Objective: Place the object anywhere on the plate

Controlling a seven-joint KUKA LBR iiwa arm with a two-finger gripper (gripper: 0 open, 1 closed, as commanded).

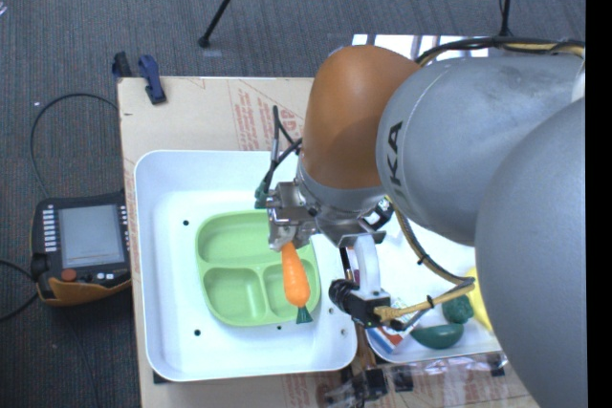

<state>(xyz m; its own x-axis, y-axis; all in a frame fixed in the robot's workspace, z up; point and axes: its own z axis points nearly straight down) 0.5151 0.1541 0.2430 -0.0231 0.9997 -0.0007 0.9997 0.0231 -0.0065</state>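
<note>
Carrot (295, 280) on green plate (229, 253) — "KA" overhead

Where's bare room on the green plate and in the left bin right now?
Free: the divided green plate's large upper-left compartment and its lower-left compartment, plus the left bin's floor left of and below the plate. Crowded: the plate's right side, where the toy carrot lies under the gripper, and the right bin with small items.

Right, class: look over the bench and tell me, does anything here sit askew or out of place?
The toy carrot lies aslant across the right rim of the green divided plate, its leafy end poking past the edge toward the white bin's floor. The pincer hangs just above its top.
</note>
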